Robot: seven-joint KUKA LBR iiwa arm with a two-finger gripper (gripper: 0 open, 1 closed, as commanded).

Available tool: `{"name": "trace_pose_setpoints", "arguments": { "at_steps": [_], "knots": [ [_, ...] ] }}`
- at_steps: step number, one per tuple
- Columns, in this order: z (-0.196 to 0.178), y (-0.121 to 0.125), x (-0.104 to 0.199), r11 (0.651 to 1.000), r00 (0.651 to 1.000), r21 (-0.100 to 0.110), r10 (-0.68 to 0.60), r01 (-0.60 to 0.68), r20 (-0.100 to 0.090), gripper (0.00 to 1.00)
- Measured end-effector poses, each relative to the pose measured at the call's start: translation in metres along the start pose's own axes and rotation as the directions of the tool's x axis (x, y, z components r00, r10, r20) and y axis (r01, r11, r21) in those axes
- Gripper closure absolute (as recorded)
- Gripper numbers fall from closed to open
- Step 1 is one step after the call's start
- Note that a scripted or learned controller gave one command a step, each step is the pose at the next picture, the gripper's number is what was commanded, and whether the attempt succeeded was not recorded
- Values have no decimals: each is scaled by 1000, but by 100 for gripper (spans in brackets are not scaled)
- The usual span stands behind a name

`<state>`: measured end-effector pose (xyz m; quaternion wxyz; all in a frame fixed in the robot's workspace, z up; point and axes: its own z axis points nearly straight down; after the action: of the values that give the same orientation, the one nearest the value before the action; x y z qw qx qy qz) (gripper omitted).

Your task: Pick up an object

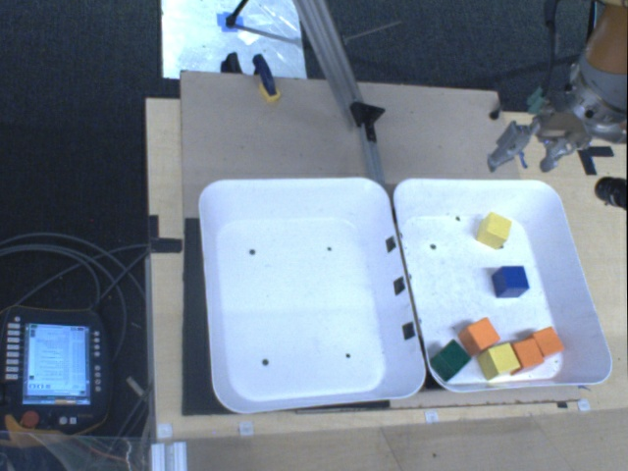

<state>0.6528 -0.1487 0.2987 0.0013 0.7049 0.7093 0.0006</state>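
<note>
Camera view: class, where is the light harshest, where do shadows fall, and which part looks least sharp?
In the camera view, glare washes out the shiny sheet at the top; the right bin and left bin read bright white, with little detail on their floors; soft shadows sit beside the blue block and yellow block; the pincer looks slightly soft.

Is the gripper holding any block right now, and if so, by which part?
Nothing is held. The gripper hangs open above the right bin's far edge, with no block between its fingers.
</note>
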Motion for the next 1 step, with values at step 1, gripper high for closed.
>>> {"name": "trace_pose_setpoints", "arguments": {
  "at_steps": [1],
  "knots": [
    [0, 0, 0, 1000, 1000, 0, 0, 0, 0, 0]
  ]
}}
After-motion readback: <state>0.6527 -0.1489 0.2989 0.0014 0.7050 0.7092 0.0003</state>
